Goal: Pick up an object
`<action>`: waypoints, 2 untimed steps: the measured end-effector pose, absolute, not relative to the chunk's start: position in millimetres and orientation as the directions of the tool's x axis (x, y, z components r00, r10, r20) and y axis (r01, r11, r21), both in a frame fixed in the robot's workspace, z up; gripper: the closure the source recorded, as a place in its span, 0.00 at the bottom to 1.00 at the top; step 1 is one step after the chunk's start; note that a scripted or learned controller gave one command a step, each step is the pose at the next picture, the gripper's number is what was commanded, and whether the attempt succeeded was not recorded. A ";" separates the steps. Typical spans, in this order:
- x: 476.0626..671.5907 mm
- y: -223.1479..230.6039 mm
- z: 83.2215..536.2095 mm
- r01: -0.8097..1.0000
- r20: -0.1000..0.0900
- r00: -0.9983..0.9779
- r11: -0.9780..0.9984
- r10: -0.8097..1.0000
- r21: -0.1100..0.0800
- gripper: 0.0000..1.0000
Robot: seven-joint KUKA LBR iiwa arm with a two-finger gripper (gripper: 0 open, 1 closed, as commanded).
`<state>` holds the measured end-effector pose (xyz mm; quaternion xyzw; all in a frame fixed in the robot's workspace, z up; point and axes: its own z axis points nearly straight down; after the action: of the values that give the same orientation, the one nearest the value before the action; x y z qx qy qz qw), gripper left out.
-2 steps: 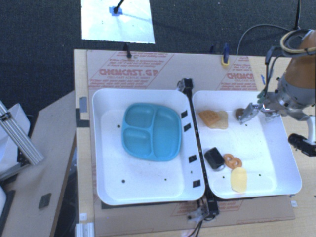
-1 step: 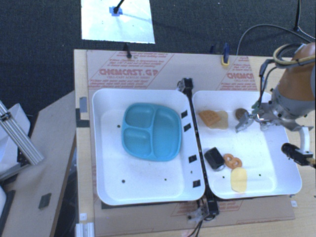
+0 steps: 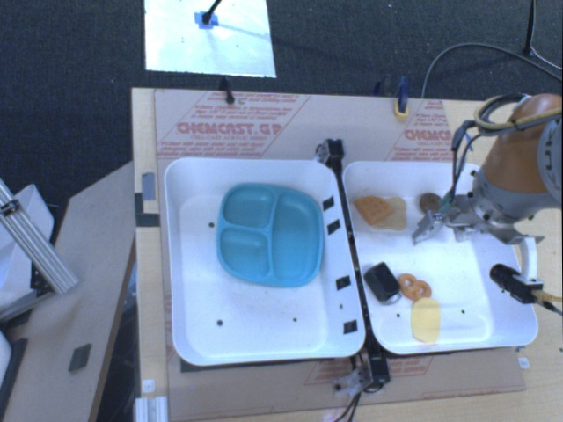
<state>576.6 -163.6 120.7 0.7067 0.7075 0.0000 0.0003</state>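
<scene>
My gripper [image 3: 433,225] hangs low over the upper middle of the right bin [image 3: 493,328]. Just above it, close to the tip, lies a small grey-brown round thing [image 3: 429,202]. A tan waffle-like piece [image 3: 380,211] lies to the gripper's left. Lower in the same bin, a black object [image 3: 383,281], an orange pretzel shape [image 3: 413,286] and a pale yellow piece [image 3: 426,320] lie close together. I see nothing held in the gripper.
The left bin [image 3: 189,323] holds a blue divided plate [image 3: 268,234]. A black-clipped divider [image 3: 345,244] runs between the two bins. The arm [image 3: 523,170] comes in over the right bin's far right side.
</scene>
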 end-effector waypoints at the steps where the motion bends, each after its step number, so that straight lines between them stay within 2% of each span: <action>1: 577.0 -163.2 83.1 1.000 0.000 -0.001 0.001 1.000 -0.001 0.00; 2: 578.1 -163.8 95.5 1.000 -0.001 -0.001 0.001 1.000 0.003 1.00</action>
<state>578.1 -163.8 95.5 0.7069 0.7074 0.0007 0.0017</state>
